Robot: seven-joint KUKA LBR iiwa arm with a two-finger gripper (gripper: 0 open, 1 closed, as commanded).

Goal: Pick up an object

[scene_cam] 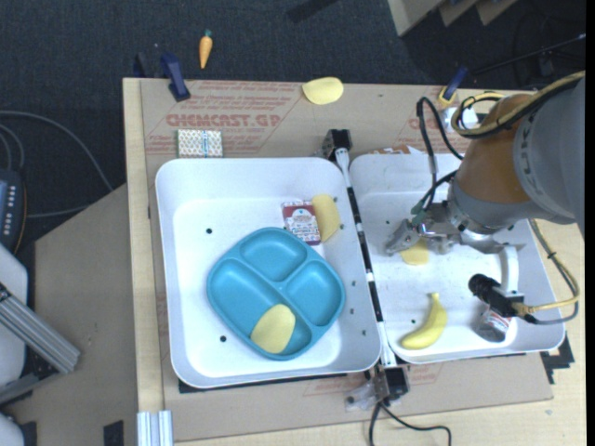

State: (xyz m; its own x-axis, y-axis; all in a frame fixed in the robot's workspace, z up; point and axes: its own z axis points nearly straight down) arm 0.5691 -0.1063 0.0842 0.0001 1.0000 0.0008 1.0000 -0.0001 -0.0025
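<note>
My gripper (412, 240) hangs low over the left half of the right bin (395, 170), open, with its fingers spread over a small pale yellow piece (416, 256) that lies on the bin floor just beneath them. Nothing is lifted between the fingers. A yellow banana (427, 322) lies near the same bin's front edge. A small can with a red-and-white label (494, 325) stands at the front right of that bin.
The left bin (177, 249) holds a blue divided plate (279, 282) with a yellow lump (274, 328) in it, a red-and-white packet (301, 221) and a yellow block (326, 216). On the bench behind lie a yellow oval (323, 90), a patterned packet (200, 142), a blue clip (173, 75) and a toy carrot (205, 49).
</note>
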